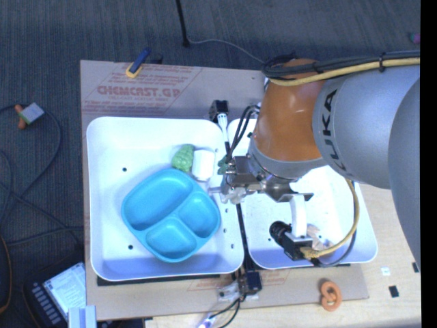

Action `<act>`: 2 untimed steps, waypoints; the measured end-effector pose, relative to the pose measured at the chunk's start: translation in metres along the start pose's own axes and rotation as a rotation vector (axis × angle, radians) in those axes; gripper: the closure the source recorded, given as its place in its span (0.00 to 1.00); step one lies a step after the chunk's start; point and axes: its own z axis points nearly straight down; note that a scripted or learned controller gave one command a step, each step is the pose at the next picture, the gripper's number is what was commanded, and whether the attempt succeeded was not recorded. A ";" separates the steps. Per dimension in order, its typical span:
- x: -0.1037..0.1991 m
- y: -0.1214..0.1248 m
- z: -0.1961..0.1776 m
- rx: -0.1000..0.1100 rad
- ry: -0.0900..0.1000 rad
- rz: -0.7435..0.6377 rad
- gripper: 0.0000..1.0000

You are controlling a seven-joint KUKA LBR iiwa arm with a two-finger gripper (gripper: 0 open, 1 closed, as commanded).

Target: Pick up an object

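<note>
End effector (229, 183) sits low over the rim between bins, near the blue tray (171, 212) and green object (183, 157); can't tell its state.

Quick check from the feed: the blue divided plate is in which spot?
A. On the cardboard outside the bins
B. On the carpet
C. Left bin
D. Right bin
C: the blue plate lies inside the left bin, just below a green object and a small white one.
</note>
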 end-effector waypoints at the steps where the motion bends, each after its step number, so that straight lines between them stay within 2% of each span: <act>1: 0.017 0.000 0.017 0.001 0.000 0.000 1.00; 2: -0.057 0.000 0.063 0.000 -0.001 0.003 1.00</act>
